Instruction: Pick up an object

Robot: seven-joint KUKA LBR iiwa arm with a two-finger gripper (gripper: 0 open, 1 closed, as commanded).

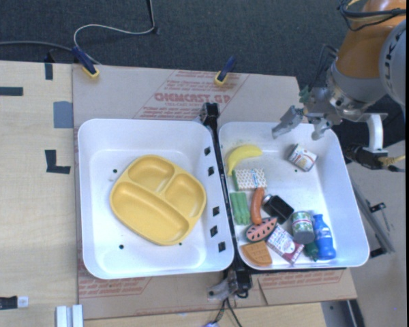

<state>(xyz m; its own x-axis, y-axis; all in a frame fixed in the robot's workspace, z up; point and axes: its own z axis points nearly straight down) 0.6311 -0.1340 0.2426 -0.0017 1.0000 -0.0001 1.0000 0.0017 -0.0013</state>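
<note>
My gripper (302, 125) hangs open above the back edge of the right bin (347, 203), with nothing between its two fingers. Just below it, a small white can (302, 157) lies on its side on the bin floor. Further left in that bin lie a yellow banana (242, 156), a checkered packet (250, 178), a green bar (239, 207), a red hot dog (257, 205) and a black block (279, 207). At the front are a watermelon slice (260, 230), a bread piece (257, 253), a pink carton (283, 243), a green can (302, 226) and a blue bottle (322, 236).
The left bin (95, 251) holds a yellow divided plate (158, 198). A black hinge strip (216, 182) runs between the bins. Two blue-yellow clamps (86, 61) (225, 71) pin the cardboard sheet at the back, with a cable behind.
</note>
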